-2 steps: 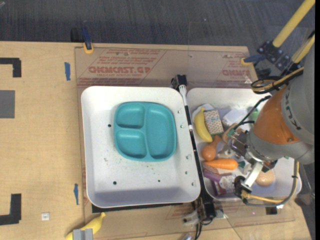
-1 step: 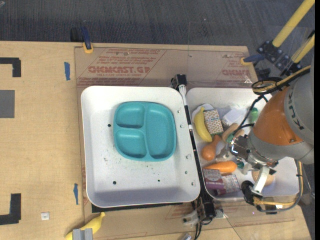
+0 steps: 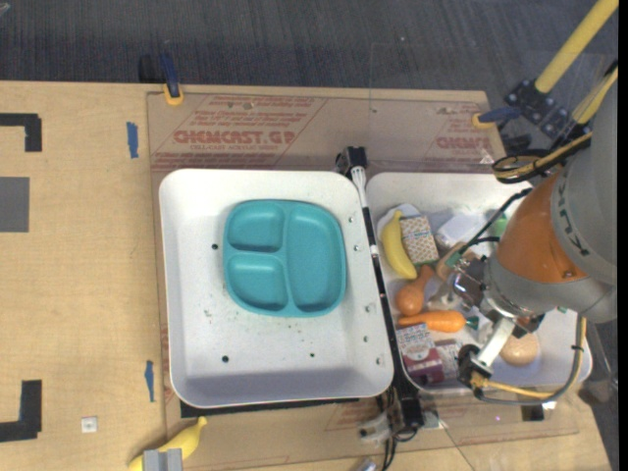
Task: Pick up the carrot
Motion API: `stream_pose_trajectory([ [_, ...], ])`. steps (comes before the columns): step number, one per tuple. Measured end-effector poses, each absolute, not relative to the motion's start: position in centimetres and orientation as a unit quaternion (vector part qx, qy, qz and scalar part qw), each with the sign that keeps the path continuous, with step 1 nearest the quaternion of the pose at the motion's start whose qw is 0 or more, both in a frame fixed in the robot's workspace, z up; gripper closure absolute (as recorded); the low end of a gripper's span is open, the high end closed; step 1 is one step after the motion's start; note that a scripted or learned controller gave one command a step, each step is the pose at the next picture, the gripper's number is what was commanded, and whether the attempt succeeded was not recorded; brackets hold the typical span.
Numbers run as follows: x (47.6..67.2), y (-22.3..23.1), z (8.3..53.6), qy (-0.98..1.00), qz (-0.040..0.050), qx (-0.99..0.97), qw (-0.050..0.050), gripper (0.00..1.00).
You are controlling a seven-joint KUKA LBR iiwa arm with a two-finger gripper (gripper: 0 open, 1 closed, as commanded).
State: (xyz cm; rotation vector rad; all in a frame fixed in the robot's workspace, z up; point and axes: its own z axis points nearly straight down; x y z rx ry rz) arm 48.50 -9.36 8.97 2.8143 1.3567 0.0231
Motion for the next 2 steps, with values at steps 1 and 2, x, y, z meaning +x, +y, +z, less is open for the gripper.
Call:
stream_pose_trajectory([
  [1,48.5,-9.8,9.0,0.305,0.0082,0.952,0.008,0.00],
  [2,48.3,-10.1,10.0,0.305,0.0048,0.952,0.010,1.00],
])
